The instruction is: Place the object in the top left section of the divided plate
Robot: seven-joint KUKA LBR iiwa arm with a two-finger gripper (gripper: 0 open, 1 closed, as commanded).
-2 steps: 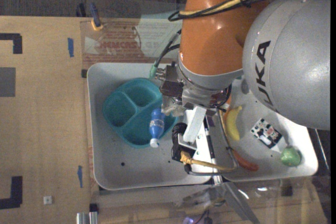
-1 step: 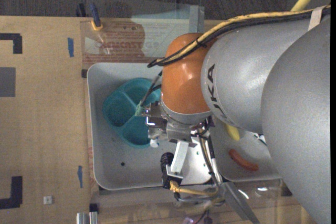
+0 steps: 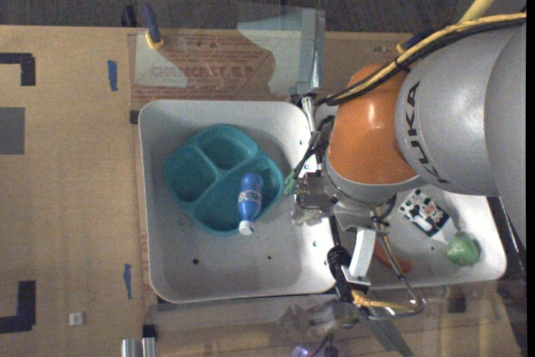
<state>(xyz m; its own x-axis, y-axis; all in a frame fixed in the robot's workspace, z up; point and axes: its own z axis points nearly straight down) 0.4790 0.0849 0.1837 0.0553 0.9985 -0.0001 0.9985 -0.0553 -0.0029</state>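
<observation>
**Bottle on plate, arm over bin divide**

Table (image 3: 67,180): tan surface w/ black corner marks and blue tape bits at far left. Clear plastic sheet (image 3: 217,54) lies at the back, above the left bin.

Left bin (image 3: 167,263): white, shallow. Teal divided plate (image 3: 196,171) sits in its upper-left part, 3 sections visible. Blue bottle (image 3: 249,201) w/ white cap lies on its side on the plate's right-hand edge, cap end pointing down-frame and hanging just past the rim. It rests over the big lower-right section, not a small section. Can't tell exactly how much of it is inside vs on the rim.

Arm (image 3: 451,96): grey body, orange band, comes in from the right and covers the bins' shared wall. Wrist hardware and cables hang just right of the plate, apart from the bottle. Pincer: hidden under wrist, state can't be told.

Right bin (image 3: 489,263): mostly under the arm. Small white patterned card-like item (image 3: 425,211) near the arm, green rounded object (image 3: 461,248) at right, orange bit (image 3: 393,257) partly hidden under the wrist.
</observation>
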